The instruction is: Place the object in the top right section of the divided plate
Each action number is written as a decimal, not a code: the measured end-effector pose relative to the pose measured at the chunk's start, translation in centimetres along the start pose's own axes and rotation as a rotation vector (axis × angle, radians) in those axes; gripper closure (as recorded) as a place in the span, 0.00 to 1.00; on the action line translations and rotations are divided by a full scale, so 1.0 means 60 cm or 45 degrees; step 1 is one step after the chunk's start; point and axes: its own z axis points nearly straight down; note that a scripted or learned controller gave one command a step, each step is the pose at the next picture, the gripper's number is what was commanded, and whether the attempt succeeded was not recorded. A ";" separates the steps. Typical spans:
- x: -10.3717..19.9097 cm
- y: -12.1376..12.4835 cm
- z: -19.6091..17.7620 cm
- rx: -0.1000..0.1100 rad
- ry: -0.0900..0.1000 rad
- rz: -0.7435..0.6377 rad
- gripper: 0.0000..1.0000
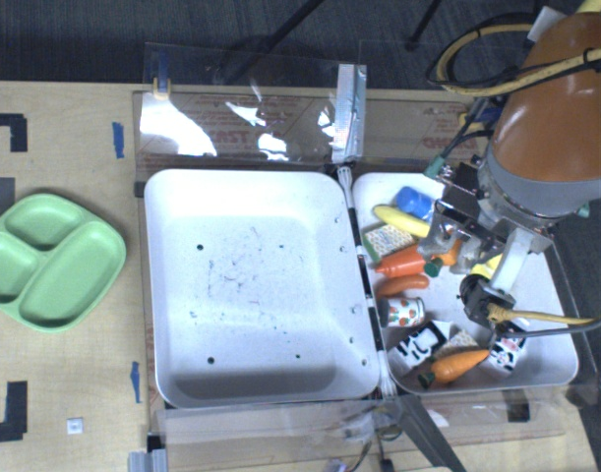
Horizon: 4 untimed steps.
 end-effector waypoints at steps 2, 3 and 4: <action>-0.111 0.066 -0.008 0.000 0.000 -0.226 1.00; -0.110 0.067 -0.024 -0.001 -0.001 -0.227 1.00; -0.226 0.135 -0.041 -0.009 0.000 -0.414 1.00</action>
